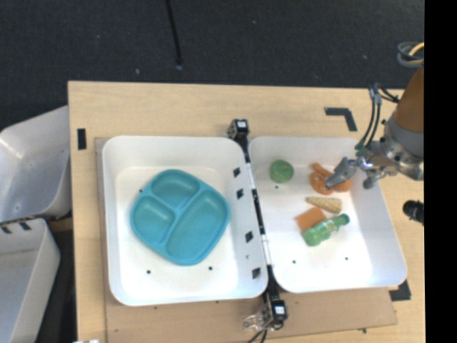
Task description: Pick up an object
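Camera view, looking down at a slant: the arm (408,113) comes in from three o'clock, its orange band high at the right and the grey wrist below it, bent over the upper right part of the right bin (371,263). The gripper (351,176) hangs at the end of the wrist, pointing toward nine o'clock. One grey finger (338,175) slants down onto the orange pieces, a second one (371,177) hangs to its right, and the two stand apart; nothing sits between them, so the gripper is released and grasps nothing.

Two white bins lie side by side on the wooden bench (178,109), joined along a black-clipped middle seam.

The left bin (114,263) holds one thing: a teal plate (180,216) with three sections, lying flat near the bin's middle.

The right bin holds five small things, all in its upper half. One green ball (281,171) sits toward eleven o'clock of that bin, well apart from the gripper. One orange piece (330,182) lies at about one o'clock, touching the finger's tip or just under it; I cannot tell which. Just below it lies one tan wedge (325,204). At six o'clock from the wedge lie one orange block (310,219) and one green bottle (325,229), side by side and touching, the bottle tilted with its neck toward two o'clock.
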